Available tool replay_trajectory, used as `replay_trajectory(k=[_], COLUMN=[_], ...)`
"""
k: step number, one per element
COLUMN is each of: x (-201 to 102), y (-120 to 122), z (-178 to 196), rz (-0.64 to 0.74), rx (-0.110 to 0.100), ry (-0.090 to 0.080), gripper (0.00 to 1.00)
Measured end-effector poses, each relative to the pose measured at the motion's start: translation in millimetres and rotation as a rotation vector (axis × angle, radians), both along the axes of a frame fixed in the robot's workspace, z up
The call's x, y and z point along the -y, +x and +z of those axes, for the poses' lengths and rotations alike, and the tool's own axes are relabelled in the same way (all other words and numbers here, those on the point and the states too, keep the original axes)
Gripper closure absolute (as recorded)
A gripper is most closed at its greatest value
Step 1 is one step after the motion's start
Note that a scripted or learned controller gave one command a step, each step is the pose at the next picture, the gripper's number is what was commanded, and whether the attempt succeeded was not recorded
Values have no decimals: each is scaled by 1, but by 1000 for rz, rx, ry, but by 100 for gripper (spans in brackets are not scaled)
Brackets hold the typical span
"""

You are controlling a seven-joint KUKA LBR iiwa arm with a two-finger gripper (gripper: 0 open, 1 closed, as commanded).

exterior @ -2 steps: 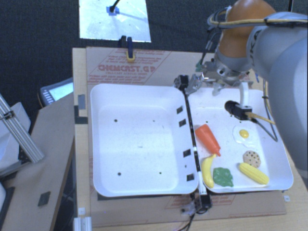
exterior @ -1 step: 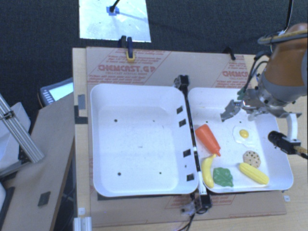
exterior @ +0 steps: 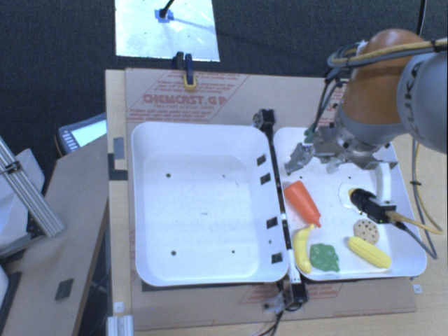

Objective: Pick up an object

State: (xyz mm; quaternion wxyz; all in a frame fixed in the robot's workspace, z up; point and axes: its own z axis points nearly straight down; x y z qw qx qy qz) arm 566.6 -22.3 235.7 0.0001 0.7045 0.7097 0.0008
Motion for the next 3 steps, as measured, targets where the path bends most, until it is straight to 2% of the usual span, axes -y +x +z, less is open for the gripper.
replay_trajectory(k=[1,2,3], x=[-61,-17,26], y=[84,90,104], z=[0,-54,54], rz=[3,-9,-9], rx=[8,-2,11], ry=[1,-3,-4], gripper=[0,0,0])
